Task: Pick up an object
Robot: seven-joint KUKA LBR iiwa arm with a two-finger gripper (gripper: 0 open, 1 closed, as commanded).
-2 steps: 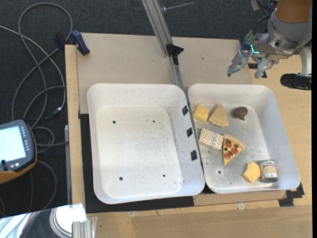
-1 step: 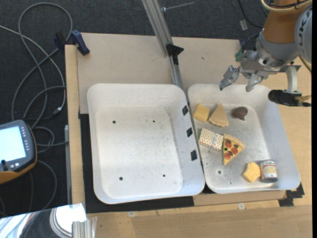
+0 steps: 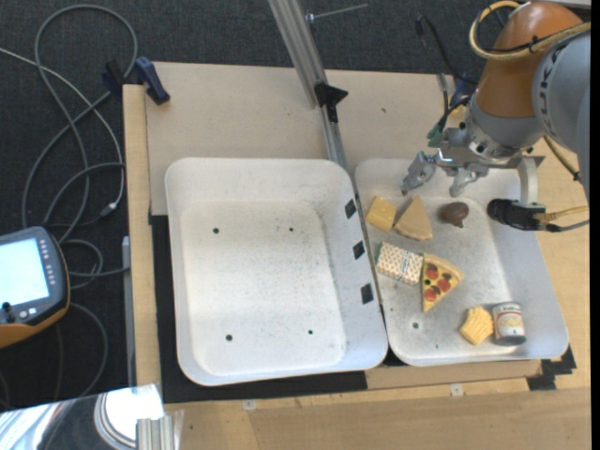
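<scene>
Your hand (image 3: 437, 177) hangs open and empty over the far end of the right bin (image 3: 544, 317), with one finger near the cheese wedge (image 3: 412, 221) and the other by the brown lump (image 3: 455, 214). Watch for it coming down between them and closing on air, or nudging the wedge into the yellow block (image 3: 381, 214) just beside it.

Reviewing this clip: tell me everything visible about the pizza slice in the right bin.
The pizza slice looks like a toy wedge with a tan crust edge, yellow cheese and red round toppings. It lies flat on the floor of the right bin, near its middle, tip pointing toward the bin's near edge. Its crust end sits against or very close to the checkered cracker-like piece on its left; I cannot tell if they touch. The gripper is well away, at the bin's far end.
</scene>
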